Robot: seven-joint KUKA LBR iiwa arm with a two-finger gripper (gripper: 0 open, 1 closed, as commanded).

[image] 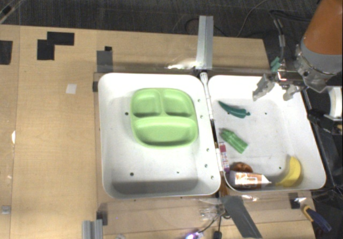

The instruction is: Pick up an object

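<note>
So we're hovering the gripper (276, 89), fingers spread apart and holding nothing, over the right bin's (316, 141) far corner, probably lining up on the dark green toy (234, 109) lying just beside it.

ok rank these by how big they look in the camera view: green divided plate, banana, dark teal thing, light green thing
1. green divided plate, by far the largest
2. banana
3. light green thing and dark teal thing: these look about alike in size, so I won't rank one over the other.
</note>
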